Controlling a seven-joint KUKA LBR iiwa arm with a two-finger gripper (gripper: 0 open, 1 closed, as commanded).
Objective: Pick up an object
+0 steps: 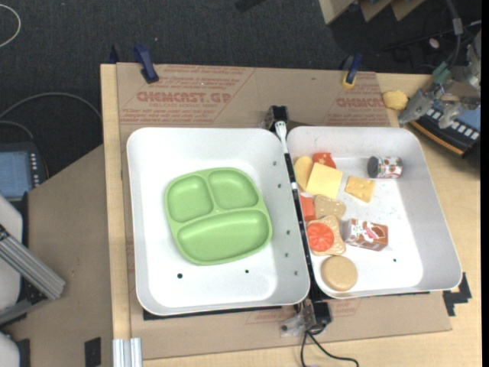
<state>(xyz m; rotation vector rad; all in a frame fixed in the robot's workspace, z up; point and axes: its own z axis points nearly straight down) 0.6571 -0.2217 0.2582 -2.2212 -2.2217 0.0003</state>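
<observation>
Looking down from the camera view, the gripper sits at the far right, outside the right bin; whether it grips anything I cannot tell. Food toys cluster along that bin's left side, a small can lying apart. The pick seems unstarted: next, reach over one isolated piece.

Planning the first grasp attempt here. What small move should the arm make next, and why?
Probably swing the end effector from beyond the right bin's far corner to above the small can: it lies nearest and apart from the crowded toy food.
</observation>
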